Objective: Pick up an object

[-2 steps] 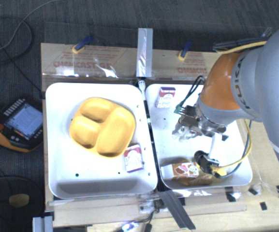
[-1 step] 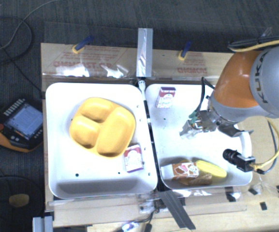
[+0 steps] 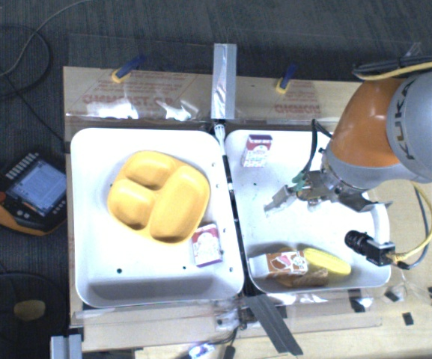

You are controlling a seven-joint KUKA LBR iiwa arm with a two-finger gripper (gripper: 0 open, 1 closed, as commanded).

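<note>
Camera view: gripper hovers above the right bin, fingers apart and holding nothing; no pickup yet.

Large dark letters "KU" run down the grey arm, cut off at the frame edge. Print on the small red-and-white cartons is too small to read.
</note>
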